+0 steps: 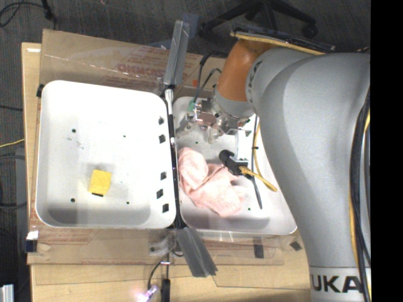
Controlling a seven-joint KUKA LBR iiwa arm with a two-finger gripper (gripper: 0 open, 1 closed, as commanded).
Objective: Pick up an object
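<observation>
One claw (pixel 200 119) hangs over top end of R bin (pixel 272 218), upper centre of frame; open or clenched, can't tell. Pink cloth (pixel 211 182), crumpled, lies near it, just below, mid-frame. Yellow block (pixel 100 182) sits in L bin (pixel 94 121), lower left.

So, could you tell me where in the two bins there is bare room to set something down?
The left bin is mostly bare: its floor beyond and right of the yellow block is free. The right bin is crowded: the pink cloth covers its near half and the gripper hangs over its far end.
</observation>
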